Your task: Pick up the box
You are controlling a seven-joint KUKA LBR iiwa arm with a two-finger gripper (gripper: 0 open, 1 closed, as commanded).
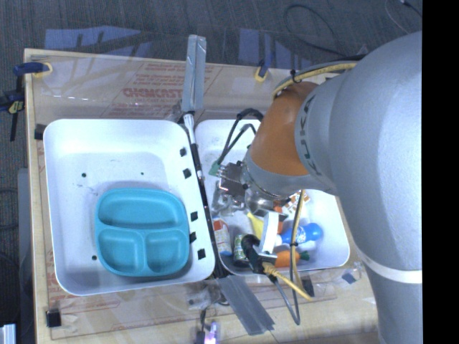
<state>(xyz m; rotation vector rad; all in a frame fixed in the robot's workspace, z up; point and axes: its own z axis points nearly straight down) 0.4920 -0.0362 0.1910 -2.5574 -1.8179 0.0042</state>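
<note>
The grey arm (pixel 373 156) leans over the cluttered bin (pixel 215 138), with its orange band (pixel 283 138) bent low above the contents. The gripper (pixel 231 192) is down inside that bin, close to the wall it shares with the other bin (pixel 64 192). The wrist and the jumble around it hide the gripper's tip, so I cannot tell how far open it is or whether it has hold of anything.

The box (pixel 254 211) is hard to pick out for certain. The likeliest piece is yellow and flat-sided, just beside the gripper on the arm's side and partly covered by the wrist. I cannot tell whether it touches the gripper.

A blue bottle (pixel 307 231) lies near the gripper, farther out toward the arm than the box. An orange piece (pixel 285 258) sits near the gripper toward the front wall of the bin. A small jar (pixel 222 239) stands just in front of the gripper against the shared wall, and a green scrap (pixel 215 169) shows just behind the gripper.

A teal tray (pixel 143 231) with three compartments lies flat in the other bin, well apart from the gripper and beyond the shared wall. Both bins rest on a pale wooden surface (pixel 107 84). A blue clamp (pixel 32 68) grips the surface's corner farthest from the gripper.
</note>
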